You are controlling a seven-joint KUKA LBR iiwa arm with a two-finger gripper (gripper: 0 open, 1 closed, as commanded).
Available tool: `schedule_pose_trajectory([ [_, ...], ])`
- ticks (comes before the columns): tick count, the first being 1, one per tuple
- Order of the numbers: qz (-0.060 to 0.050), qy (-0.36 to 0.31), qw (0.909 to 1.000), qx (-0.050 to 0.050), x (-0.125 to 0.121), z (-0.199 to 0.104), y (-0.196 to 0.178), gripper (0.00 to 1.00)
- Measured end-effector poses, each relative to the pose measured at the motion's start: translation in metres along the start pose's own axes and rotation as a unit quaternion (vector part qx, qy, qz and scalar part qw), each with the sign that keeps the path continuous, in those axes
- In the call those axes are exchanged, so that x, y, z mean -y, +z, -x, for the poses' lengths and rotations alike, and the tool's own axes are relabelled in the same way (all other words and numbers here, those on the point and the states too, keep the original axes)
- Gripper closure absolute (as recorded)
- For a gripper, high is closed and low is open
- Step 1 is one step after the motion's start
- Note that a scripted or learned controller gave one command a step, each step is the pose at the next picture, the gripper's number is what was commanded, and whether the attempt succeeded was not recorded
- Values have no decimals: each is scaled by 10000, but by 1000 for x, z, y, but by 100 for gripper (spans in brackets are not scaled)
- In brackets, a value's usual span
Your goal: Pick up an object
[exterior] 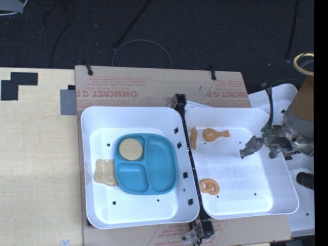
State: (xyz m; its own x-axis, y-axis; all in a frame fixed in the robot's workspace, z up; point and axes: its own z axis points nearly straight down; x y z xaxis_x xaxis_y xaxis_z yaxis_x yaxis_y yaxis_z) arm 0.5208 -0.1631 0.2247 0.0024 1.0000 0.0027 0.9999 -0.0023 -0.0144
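Pear-shaped toy (pixel 214 134) lies left of the pincer (pixel 249 148); its grip unclear.

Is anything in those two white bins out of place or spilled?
Mostly tidy. One oddity: the pale waffle-like piece lies outside the blue divided plate, against its left edge, while the round cracker sits in a compartment. Nothing looks spilled or broken.

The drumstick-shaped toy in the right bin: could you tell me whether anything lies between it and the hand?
Nothing visible does. The hand sits over the right bin, and bare white floor separates it from the drumstick-shaped toy. The pretzel lies nearer the front, off that line.
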Motion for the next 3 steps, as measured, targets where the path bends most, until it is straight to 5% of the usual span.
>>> schedule_pose_trajectory([
  [1,65,-11,10000,14,-2,0,-7,0],
  [3,33,-9,10000,0,13,-6,90,0],
])
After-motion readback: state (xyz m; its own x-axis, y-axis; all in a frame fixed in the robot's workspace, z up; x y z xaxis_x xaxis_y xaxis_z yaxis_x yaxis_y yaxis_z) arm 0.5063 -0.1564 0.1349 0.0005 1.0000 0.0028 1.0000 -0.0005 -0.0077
